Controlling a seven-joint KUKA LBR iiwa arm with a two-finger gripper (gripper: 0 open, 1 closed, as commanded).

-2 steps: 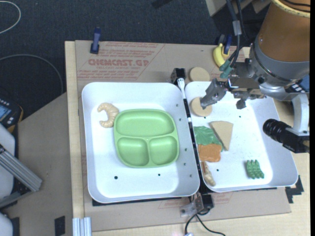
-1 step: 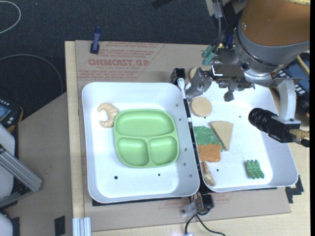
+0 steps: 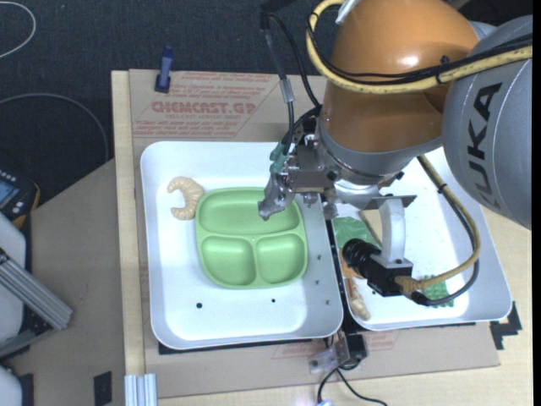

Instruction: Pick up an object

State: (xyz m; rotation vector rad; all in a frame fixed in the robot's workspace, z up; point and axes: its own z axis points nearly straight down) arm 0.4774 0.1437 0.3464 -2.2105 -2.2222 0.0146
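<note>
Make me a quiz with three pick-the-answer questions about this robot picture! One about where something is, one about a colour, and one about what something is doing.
1. Where is the croissant?
A. In the left bin, beside the tray
B. In the right bin
C. On the floor

2. What colour is the tray?
A. Red
B. Green
C. Blue

3. How does the tray lie?
A. Flat in the left bin
B. Standing on its edge
C. Hanging in the air from the gripper

Answers:
1. A: it lies in the left bin, at the tray's upper left corner.
2. B: its three compartments are all pale green.
3. A: it rests flat on the bin floor, compartments up, with the gripper above its top edge.
</note>
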